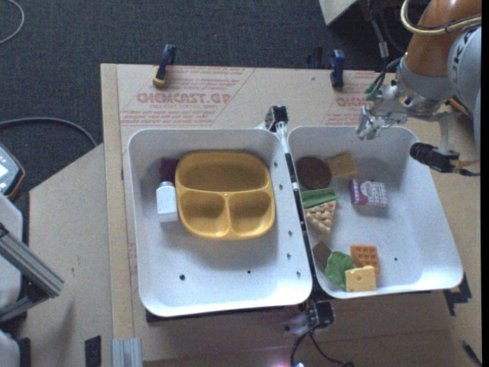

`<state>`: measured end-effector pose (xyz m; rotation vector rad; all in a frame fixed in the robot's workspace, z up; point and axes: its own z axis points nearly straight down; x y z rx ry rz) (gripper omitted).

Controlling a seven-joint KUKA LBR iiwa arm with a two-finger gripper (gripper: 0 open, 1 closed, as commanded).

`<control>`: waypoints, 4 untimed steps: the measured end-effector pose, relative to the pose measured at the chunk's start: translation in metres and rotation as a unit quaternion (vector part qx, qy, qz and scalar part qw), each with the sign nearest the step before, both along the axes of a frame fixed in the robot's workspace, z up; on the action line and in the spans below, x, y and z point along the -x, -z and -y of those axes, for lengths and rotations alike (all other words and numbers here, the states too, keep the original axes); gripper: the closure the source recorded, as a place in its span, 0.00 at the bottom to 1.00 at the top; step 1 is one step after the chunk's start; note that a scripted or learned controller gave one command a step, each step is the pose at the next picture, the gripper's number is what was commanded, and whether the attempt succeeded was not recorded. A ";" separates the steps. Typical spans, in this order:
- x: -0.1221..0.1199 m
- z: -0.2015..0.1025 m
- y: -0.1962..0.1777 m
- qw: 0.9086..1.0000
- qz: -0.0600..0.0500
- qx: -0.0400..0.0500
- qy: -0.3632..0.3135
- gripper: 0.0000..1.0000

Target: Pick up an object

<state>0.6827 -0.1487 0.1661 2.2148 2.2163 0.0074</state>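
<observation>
My gripper (370, 127) hangs over the far rim of the right bin (428, 228), up and to the right of a tan square cracker (341, 164). Nothing shows between its tips. Toy food lies in that bin: a round brown cookie (312, 172), a purple and pink carton (368, 193), a green strip (318, 197), a pizza slice (322, 216), a small brown piece (321, 252), a green leaf (337, 266), an orange waffle (364, 254) and a yellow cheese wedge (361, 279).
The left bin (153, 281) holds a yellow divided tray (225, 193), a white bottle (166, 201) and a dark purple item (168, 167). A ridge (294, 205) separates the bins. Clamps (163, 64) (336, 66) sit on the board's far edge.
</observation>
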 end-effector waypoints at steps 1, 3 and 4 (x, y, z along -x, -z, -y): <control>-0.002 0.000 -0.055 1.000 0.000 0.000 0.000 1.00; 0.077 -0.043 -0.052 1.000 -0.007 -0.002 0.000 1.00; 0.122 -0.075 -0.046 1.000 -0.008 -0.003 -0.001 1.00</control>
